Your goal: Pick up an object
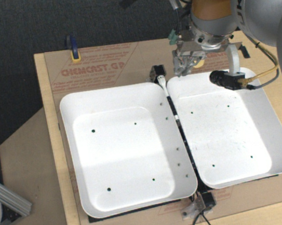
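Observation:
My gripper (186, 66) hangs under the grey wrist with the orange band. It sits over the far left corner of the right bin (276, 136), just above the rim. A small tan patch shows beside it, and I cannot tell whether that is an object or the board behind. The left bin (75, 145) lies beside the right one, and its white floor carries a few small dark dots. A black fitting (225, 79) with a yellow cable rests over the right bin's far rim.
Both bins rest on a brown board (97, 66) with red print. A blue and yellow clamp (73, 47) grips its far edge. A black clip (157, 73) sits where the bins meet. The arm's bulk (267, 6) fills the upper right.

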Action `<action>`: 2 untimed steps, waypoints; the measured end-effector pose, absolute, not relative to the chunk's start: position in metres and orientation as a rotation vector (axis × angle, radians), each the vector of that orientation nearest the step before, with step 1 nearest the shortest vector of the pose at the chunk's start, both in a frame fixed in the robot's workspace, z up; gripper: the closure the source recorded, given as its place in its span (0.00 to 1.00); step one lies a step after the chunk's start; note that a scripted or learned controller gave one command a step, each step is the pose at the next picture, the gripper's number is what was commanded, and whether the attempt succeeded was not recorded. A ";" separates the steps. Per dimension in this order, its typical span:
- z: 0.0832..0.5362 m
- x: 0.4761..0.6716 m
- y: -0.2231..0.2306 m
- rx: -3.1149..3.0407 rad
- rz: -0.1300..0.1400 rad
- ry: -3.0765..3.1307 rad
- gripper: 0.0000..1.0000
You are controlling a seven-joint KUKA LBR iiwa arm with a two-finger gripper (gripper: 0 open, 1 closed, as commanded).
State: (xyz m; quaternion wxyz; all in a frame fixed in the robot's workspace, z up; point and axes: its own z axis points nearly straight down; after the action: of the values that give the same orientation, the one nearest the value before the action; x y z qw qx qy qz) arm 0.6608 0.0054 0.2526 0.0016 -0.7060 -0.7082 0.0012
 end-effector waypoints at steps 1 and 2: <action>0.298 0.639 0.010 -2.222 -0.005 -2.225 1.00; 0.327 0.630 0.006 -2.225 -0.006 -2.224 1.00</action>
State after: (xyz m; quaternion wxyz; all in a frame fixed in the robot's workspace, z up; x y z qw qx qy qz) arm 0.6299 0.0060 0.3272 -0.0021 -0.7074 -0.7068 -0.0019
